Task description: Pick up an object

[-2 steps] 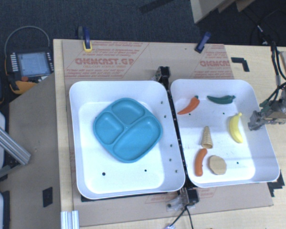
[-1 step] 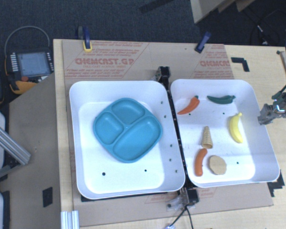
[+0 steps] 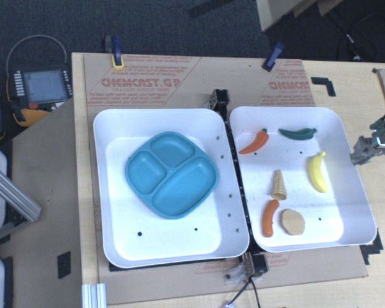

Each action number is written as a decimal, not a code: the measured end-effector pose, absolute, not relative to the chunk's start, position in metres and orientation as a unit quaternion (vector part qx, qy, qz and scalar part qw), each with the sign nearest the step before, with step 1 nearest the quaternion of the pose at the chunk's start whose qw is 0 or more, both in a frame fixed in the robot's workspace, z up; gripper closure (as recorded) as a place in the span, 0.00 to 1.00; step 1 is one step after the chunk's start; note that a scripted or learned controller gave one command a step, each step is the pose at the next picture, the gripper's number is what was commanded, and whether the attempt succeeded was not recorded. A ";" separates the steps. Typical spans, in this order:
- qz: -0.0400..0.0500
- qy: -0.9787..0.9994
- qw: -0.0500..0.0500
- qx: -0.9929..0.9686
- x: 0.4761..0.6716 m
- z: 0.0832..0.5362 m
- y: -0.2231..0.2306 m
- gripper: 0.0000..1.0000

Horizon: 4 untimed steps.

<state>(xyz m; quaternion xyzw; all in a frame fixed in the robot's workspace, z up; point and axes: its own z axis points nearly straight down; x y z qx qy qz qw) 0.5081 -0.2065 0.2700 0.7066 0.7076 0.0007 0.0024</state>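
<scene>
The right bin (image 3: 346, 233) holds several toy foods: an orange carrot (image 3: 253, 142), a dark green pepper (image 3: 298, 133), a yellow banana (image 3: 317, 171), a tan cone (image 3: 279, 185), an orange-red sausage (image 3: 269, 217) and a tan round cookie (image 3: 293, 222). My gripper (image 3: 370, 145) is at the view's right edge, just outside the right bin's rim, right of the banana. It is small and partly cut off by the frame edge. Nothing shows between it and the objects.
The left bin (image 3: 115, 236) holds a blue divided plate (image 3: 172, 174). Both bins rest on a cardboard sheet (image 3: 179, 76) on the bench. A pendant with a screen (image 3: 43, 86) lies at the far left, off the bench.
</scene>
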 end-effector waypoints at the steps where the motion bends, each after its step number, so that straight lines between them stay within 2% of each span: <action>1: 0.000 0.709 -0.002 0.705 0.524 0.253 -0.154 1.00; 4: 0.002 0.709 0.001 0.705 0.572 0.247 -0.004 1.00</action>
